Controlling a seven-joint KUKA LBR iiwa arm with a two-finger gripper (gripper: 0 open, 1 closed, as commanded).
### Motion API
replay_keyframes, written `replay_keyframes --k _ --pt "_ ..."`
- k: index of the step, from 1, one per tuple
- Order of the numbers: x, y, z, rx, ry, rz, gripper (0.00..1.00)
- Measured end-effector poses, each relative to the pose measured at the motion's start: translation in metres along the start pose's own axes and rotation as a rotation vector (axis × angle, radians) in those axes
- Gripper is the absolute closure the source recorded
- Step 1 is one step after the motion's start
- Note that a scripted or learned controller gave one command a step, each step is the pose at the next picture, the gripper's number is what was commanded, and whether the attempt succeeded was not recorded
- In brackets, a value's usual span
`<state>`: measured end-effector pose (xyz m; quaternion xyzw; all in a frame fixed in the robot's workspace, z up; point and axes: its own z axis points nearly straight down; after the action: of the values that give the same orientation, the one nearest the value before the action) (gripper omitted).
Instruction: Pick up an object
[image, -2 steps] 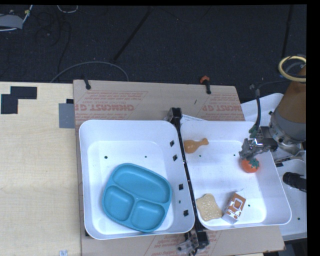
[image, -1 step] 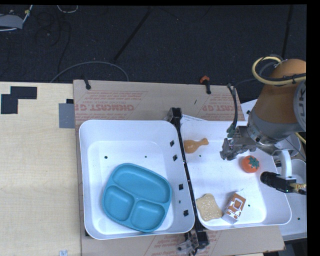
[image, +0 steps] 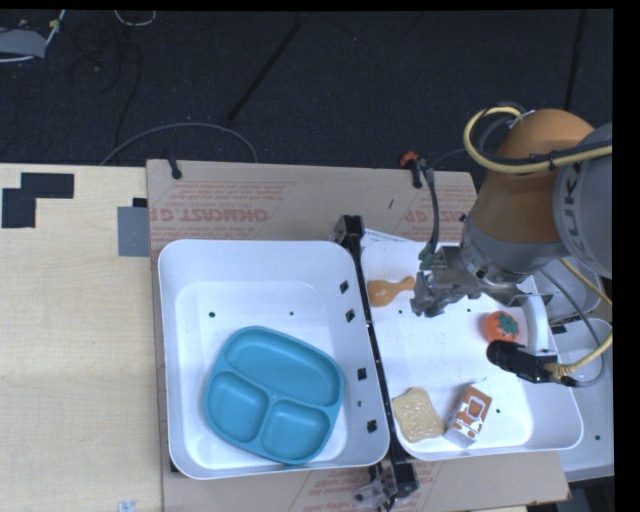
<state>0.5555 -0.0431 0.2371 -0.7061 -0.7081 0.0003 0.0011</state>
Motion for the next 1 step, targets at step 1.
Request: replay_keyframes --k 1 --pt "0.0504 0.0032 0.0133 0.004 0.000 0.000 1.00"
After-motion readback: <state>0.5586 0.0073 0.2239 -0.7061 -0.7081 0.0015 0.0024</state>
